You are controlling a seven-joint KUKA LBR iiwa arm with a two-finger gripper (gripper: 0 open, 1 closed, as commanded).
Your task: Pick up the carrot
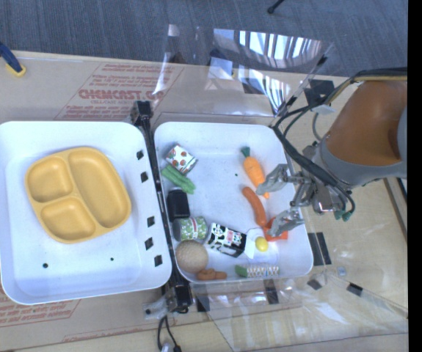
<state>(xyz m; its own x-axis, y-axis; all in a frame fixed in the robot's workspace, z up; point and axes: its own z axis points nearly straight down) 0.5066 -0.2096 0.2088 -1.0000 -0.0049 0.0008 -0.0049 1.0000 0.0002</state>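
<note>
The carrot (253, 169) lies just left of the open gripper (278, 200).

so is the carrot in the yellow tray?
No. The carrot lies on the floor of the right bin, while the yellow tray sits in the left bin.

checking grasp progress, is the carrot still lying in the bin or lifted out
Lying in the bin: the carrot rests flat on the right bin's floor, the open gripper beside it.
</note>
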